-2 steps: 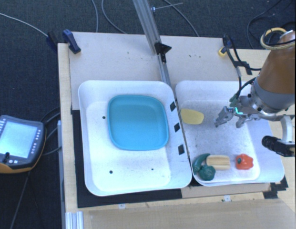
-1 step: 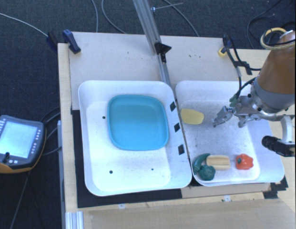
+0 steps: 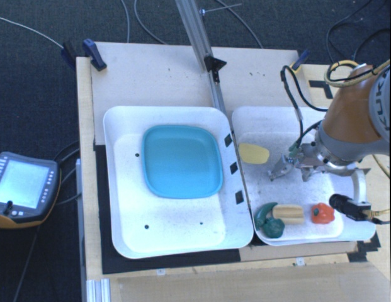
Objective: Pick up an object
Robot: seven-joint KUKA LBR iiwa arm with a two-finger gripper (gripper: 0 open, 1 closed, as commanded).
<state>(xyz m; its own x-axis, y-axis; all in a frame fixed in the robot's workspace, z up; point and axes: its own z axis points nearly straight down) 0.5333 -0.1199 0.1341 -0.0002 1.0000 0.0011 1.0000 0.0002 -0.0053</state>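
Observation:
In the right bin (image 3: 258, 119), a flat yellow piece (image 3: 254, 153) lies near the left wall. Along the front wall sit a green object (image 3: 269, 220), a tan block (image 3: 288, 213) and a small red object (image 3: 322, 213). My gripper (image 3: 291, 172) hangs over the middle of the right bin, to the right of the yellow piece and behind the tan block. It is open, with the bare bin floor showing between its fingers (image 3: 276, 173).
A blue square plate (image 3: 182, 161) sits in the left bin (image 3: 123, 168). A metal pole (image 3: 196, 30) slants in from the top to the divide between the bins. Cables (image 3: 296, 99) trail from the arm. A teach pendant (image 3: 22, 187) lies off the bench to the left.

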